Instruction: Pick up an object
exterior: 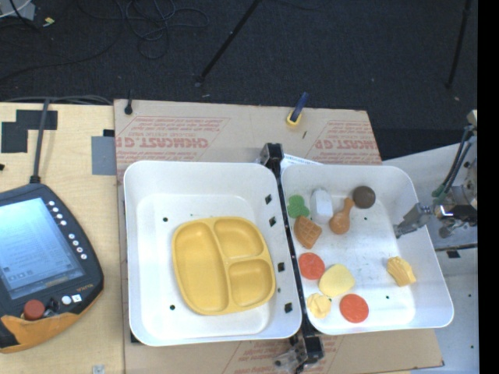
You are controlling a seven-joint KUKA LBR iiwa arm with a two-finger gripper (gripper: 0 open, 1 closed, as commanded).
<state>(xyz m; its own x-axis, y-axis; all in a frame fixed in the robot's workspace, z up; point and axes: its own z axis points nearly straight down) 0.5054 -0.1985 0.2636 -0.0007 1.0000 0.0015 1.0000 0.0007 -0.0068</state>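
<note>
Two shallow white bins sit side by side on the bench. The left bin (148, 209) holds one yellow three-compartment tray (224, 265).

The right bin (425, 287) holds nine small toy food pieces:
- one green piece (297, 206)
- one white piece (322, 202)
- one brown mushroom-shaped piece (352, 207), lying on its side
- one tan waffle (307, 231)
- two red-orange rounds (312, 266) (354, 308)
- one large pale yellow piece (337, 280)
- one small pale yellow piece (318, 305), touching the large one
- one yellow corn-like block (401, 271), apart from the rest towards the right wall

The gripper (409, 224) is at the right bin's right rim, over bare floor, with nothing visibly held. Its fingers are too small and indistinct to judge; I cannot tell their state. Most of the arm is cut off at the right.

One handheld control pendant (43, 263) lies left of the bins.
</note>
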